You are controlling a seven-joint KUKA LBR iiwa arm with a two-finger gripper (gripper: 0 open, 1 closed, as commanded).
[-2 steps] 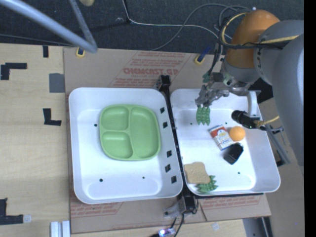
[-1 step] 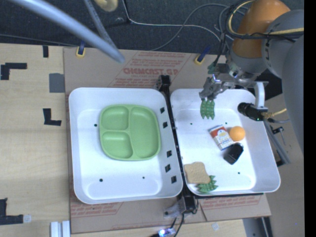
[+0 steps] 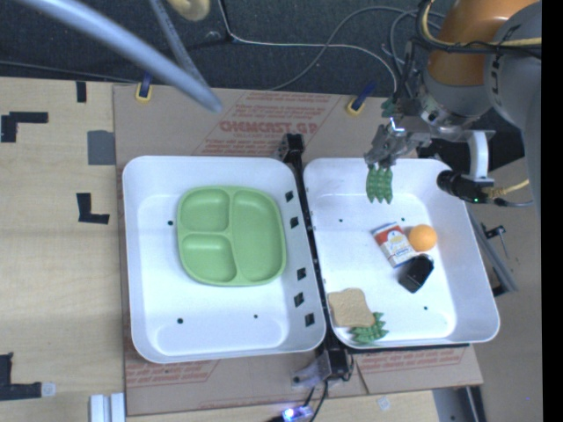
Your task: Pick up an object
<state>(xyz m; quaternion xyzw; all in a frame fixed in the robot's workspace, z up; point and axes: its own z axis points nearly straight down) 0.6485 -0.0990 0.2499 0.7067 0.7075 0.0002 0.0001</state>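
Observation:
My gripper [image 3: 383, 155] hangs over the back of the right bin [image 3: 466, 323], reaching down from the orange-banded wrist. A small green leafy toy [image 3: 380, 185] dangles from its fingertips, pinched at its top end and lifted above the bin floor. Lower in the same bin lie a red and white box [image 3: 393, 242], an orange ball [image 3: 423, 236] and a black block [image 3: 416, 273]. A tan bread slice [image 3: 350, 306] and a second green leafy piece [image 3: 370, 331] rest at the front edge.
The left bin [image 3: 149, 323] holds a green divided plate [image 3: 232, 236]. A black divider [image 3: 301, 236] with clips runs between the bins. Cables trail over the dark surface behind the bench, and a grey pole [image 3: 114, 33] crosses the upper left.

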